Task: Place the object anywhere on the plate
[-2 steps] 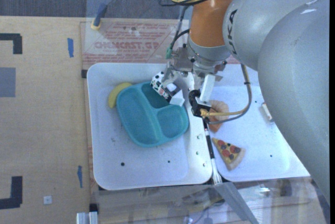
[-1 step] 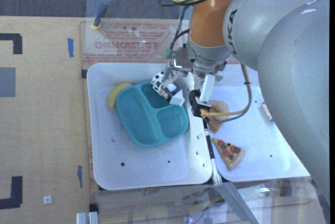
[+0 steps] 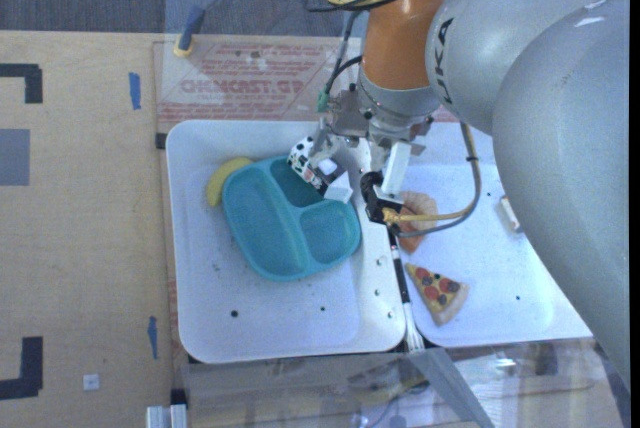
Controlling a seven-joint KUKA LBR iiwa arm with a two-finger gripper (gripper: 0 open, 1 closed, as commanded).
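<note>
Claw (image 3: 318,166) at frame centre grips a dice-like object (image 3: 302,159) over the plate (image 3: 285,226) rim; next, lower and release onto plate.

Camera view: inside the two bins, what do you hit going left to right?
Yellow banana-like piece → teal divided plate → black-and-white object at the plate's upper right edge, by the claw → pizza slice toy in the right bin.
</note>
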